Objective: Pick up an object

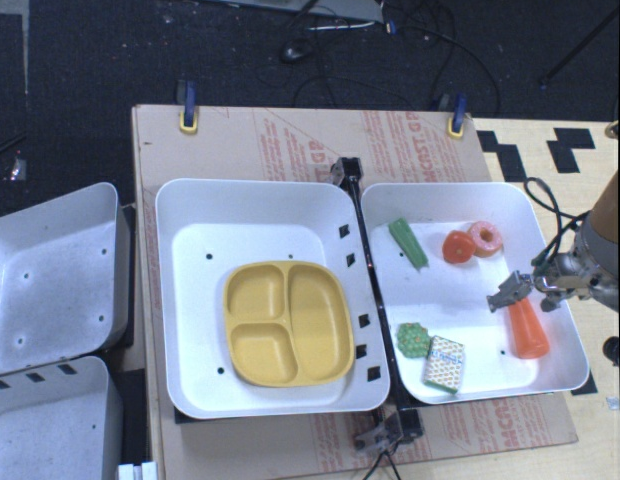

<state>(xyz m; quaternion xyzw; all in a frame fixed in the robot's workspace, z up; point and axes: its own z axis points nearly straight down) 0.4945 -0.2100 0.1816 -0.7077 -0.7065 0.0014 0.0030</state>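
While arm reaches in from 3 o'clock: grey KUKA arm w/ two-finger gripper (517, 295) sits over right shallow white plastic bin (510, 200), at its 3 o'clock rim.
Claw state: dark fingers look spread, nothing seen betw. them; released, not grasping.
Nearest obj: orange carrot-shaped plastic toy (529, 330), lying just at 5 o'clock of gripper tip, upper end close under the fingers; can't tell if touching.
Right bin, 12 o'clock area: red tomato-like round toy (457, 247) touching pink ring-shaped donut toy (485, 237) on its 2 o'clock side.
Right bin, 10 o'clock area: green flat stick-shaped toy (408, 243), tilted, near the divider side.
Right bin, 7 o'clock corner: green knobbly broccoli-like toy (412, 339), w/ small patterned white-and-green box (445, 364) just beside it at 4 o'clock, approx. touching.
Left shallow white plastic bin (190, 208): holds yellow three-compartment plastic plate (288, 322), lying flat, centre to 5 o'clock of bin.
Bench: brown cardboard-covered board (260, 138) under both bins, blue-and-yellow clamps (188, 108) at its 12 o'clock edge.
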